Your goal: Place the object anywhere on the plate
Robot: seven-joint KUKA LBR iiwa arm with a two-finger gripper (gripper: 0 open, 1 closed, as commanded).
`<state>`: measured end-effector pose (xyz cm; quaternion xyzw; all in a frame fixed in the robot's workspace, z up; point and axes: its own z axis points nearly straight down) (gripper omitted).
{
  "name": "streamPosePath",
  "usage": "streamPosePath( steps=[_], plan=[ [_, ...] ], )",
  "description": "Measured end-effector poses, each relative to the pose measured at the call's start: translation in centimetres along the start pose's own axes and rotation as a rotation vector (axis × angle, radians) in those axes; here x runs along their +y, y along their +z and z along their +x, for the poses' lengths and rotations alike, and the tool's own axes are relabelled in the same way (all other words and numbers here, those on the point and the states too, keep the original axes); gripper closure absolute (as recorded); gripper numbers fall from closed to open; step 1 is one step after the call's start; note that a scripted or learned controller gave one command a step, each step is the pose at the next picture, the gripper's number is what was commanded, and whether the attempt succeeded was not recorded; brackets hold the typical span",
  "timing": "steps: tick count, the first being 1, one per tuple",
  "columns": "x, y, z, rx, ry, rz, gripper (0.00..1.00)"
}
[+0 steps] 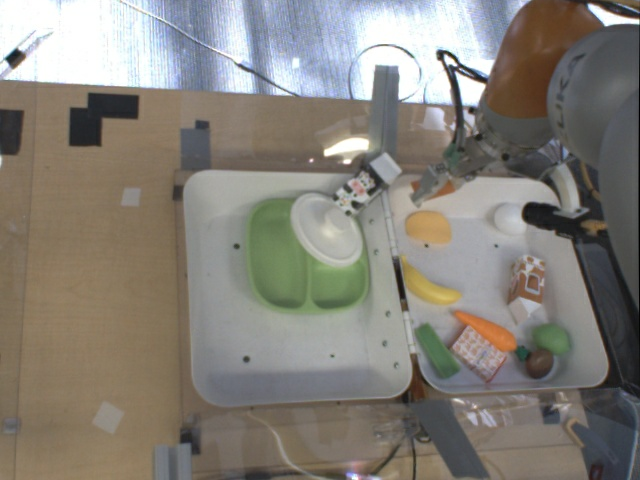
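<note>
I'm hovering the jaws (437,181), grip state unclear, over the flat orange food piece (428,227) in the right bin; I'm wanting a centred descent before carrying toward the green divided plate (290,283).

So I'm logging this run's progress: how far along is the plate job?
Nothing looks done yet. The white plate sits tilted on the green divided tray in the left bin with nothing on it. The claw hovers at the right bin's top edge, near the orange piece; I can't tell whether it grips anything. Picking an object and carrying it onto the plate are both left.
</note>
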<state>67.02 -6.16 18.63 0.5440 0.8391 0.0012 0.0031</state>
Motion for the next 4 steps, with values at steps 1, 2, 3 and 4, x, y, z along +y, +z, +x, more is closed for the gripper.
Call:
streamPosePath(
  steps=[1,2,3,4],
  plan=[
    [-5.7,-1.7,7.5,0.002,-0.151,-0.001,1.0],
    [-2.4,-4.9,12.0,0.001,-0.578,-0.003,1.0],
    [-3.9,-1.9,23.1,0.005,-0.799,-0.002,1.0],
    [-3.9,-1.9,22.8,0.003,-0.796,-0.002,0.0]
  ],
)
